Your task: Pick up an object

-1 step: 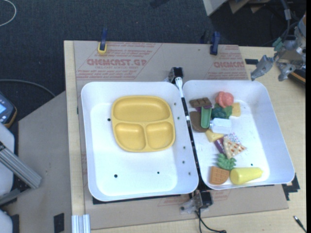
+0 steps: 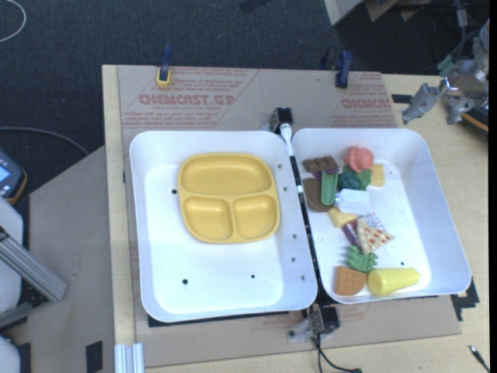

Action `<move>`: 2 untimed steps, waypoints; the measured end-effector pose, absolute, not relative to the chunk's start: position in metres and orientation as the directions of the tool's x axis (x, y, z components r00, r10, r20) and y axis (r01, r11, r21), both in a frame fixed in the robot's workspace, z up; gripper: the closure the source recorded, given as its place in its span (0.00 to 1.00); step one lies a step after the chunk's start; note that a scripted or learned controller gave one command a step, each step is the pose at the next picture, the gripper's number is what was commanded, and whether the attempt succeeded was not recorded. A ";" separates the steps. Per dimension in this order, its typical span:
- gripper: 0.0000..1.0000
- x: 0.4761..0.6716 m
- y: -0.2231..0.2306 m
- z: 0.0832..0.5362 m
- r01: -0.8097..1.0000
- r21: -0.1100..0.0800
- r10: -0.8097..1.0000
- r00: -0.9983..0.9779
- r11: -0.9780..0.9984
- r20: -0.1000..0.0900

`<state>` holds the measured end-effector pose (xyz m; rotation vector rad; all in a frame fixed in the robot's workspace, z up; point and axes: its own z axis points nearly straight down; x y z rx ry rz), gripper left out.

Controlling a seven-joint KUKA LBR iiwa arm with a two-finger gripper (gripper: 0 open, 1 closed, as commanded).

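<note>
Pick targets are the toy food pieces (image 2: 353,208), clustered in the right bin (image 2: 435,208), mostly touching, so a clean single grasp looks tricky. Yellow divided tray (image 2: 229,195) sits alone in the left bin (image 2: 155,270). Pincer (image 2: 423,103) parked beyond the right bin's far corner, above the desk (image 2: 116,169); can't tell its state.

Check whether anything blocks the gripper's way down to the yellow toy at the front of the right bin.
Nothing visible does. The gripper sits off the right bin's far right corner, over the bench. The yellow toy lies at the near edge with open space above it. Only the waffle piece and pineapple crowd its left side.
</note>
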<state>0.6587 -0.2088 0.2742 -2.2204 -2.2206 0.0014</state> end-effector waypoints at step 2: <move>0.00 0.650 -0.213 0.183 1.000 -0.006 1.000 0.000 0.000 0.001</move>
